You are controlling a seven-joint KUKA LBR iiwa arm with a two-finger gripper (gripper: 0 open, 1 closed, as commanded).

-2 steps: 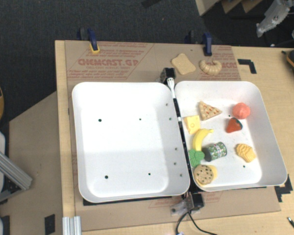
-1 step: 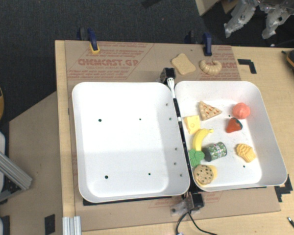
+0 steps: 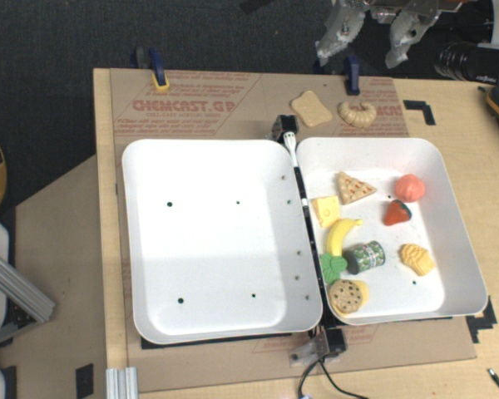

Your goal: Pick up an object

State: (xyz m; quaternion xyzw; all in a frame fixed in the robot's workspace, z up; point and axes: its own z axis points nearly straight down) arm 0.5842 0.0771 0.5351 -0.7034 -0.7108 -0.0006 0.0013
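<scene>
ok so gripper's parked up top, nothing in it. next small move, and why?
Probably bring the gripper forward and down toward the right bin. Its jaws stand apart with nothing between them, high beyond the bench's far edge, while the toy food lies in that bin. The tomato near the far side sits fairly apart from its neighbours, so it looks an easy first target.

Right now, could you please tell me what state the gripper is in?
Gripper: open, jaws spread apart, nothing between them, raised beyond the bins' far edge.
</scene>
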